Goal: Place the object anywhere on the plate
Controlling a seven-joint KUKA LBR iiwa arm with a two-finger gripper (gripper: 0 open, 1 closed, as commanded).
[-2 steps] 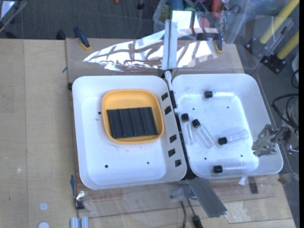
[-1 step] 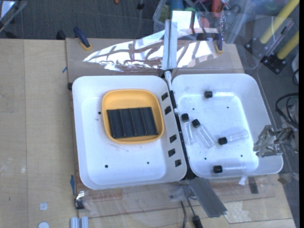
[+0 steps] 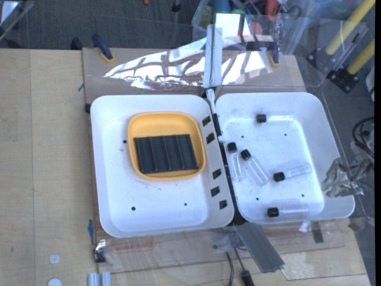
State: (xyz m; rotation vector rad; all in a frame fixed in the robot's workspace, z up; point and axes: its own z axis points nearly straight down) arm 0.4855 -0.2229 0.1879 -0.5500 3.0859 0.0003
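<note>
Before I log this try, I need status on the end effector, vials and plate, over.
End effector at right bin's right rim, carrying nothing visible. Five black-capped clear vials loose in right bin. Yellow plate in left bin already holds a black ribbed insert.

At the right edge of the camera view, just beside the rim of the right bin (image 3: pixel 333 159), sits a small silvery metal piece (image 3: pixel 344 179). It is shiny and pale grey, jagged in outline, with thin dark lines crossing it, and too blurred to tell whether it belongs to the arm. Above it, thin dark cables (image 3: pixel 364 137) curve in loops along the same edge, black against the grey floor, and their ends cannot be made out.
</note>
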